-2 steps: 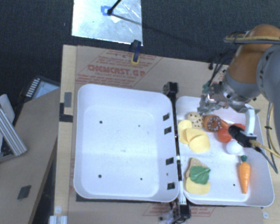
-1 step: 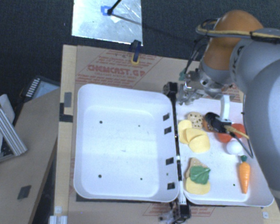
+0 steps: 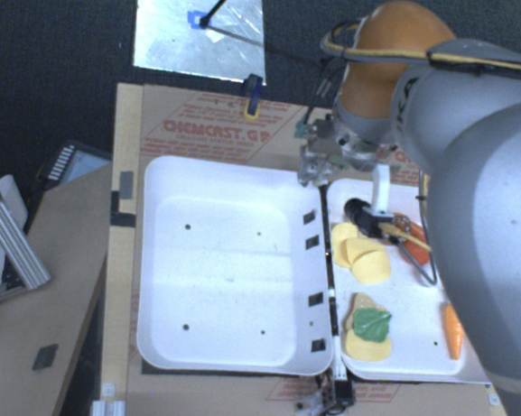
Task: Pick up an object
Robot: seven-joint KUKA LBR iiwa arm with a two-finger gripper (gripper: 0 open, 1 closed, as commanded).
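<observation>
Dark backdrop, cardboard-topped counter [image 3: 204, 125] with two white bins. Gripper [image 3: 316, 169] hangs at the far end of the divider; cannot tell its fingers' state. Yellow pieces [image 3: 362, 255] lie near, in the right bin [image 3: 411, 356]. Risk: descending onto the rim, missing them.

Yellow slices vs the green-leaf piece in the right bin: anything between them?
No. In the camera view only bare white bin floor separates the yellow slices from the green-leaf piece below.
</observation>
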